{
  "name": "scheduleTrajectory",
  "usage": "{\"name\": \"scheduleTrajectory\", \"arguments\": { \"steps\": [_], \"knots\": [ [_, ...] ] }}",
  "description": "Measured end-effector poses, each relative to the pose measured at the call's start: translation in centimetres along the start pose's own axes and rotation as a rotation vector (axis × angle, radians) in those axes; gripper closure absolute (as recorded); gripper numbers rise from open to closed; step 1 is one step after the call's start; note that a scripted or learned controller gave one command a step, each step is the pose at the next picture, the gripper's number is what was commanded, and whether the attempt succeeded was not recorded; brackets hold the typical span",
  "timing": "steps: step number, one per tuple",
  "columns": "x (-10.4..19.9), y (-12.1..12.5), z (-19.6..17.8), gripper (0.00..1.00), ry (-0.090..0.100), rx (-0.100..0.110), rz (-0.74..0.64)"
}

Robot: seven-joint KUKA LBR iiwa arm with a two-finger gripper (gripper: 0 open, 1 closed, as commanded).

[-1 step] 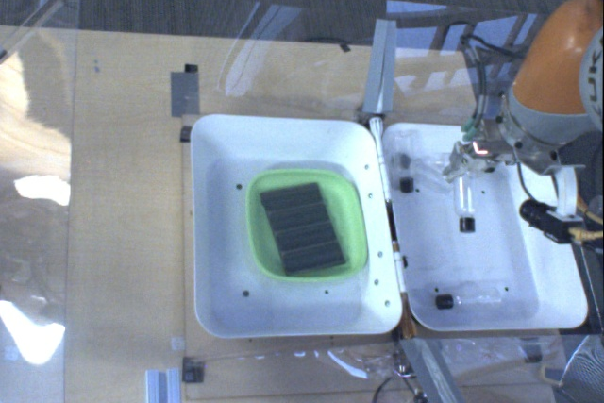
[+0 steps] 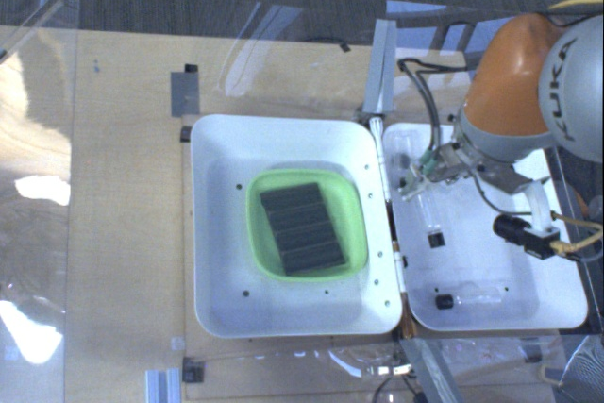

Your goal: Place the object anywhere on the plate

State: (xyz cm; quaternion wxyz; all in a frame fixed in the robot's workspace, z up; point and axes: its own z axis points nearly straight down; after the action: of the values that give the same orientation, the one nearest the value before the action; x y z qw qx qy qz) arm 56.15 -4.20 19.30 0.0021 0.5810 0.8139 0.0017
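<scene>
dark ribbed block [image 2: 302,228] lies flat on green plate [image 2: 260,236], prob. rectangular.

The green plate [image 2: 354,231] sits mid-frame in the left bin [image 2: 217,203], its centre covered by a dark ridged block [image 2: 302,228]; bare white floor rings it on every side. Right of centre, the arm [image 2: 528,80] and its cables [image 2: 425,99] overhang the right bin's [image 2: 500,278] upper half; its lower floor lies mostly open.

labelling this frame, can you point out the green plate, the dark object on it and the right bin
green plate [image 2: 258,203], camera view, its left rim
dark ridged object [image 2: 302,228], camera view, middle of its top face
right bin [image 2: 500,274], camera view, bare floor
</scene>
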Motion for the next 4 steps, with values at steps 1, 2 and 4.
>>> {"name": "scheduleTrajectory", "arguments": {
  "steps": [1, 2, 4],
  "knots": [
    [6.6, 0.5, 0.8, 1.0, 0.001, 0.0, -0.261],
    [6.5, 0.5, 0.8, 0.0, 0.001, 0.0, -0.26],
    [-5.2, 8.6, -1.7, 0.0, -0.004, -0.005, -0.407]
  ]
}}
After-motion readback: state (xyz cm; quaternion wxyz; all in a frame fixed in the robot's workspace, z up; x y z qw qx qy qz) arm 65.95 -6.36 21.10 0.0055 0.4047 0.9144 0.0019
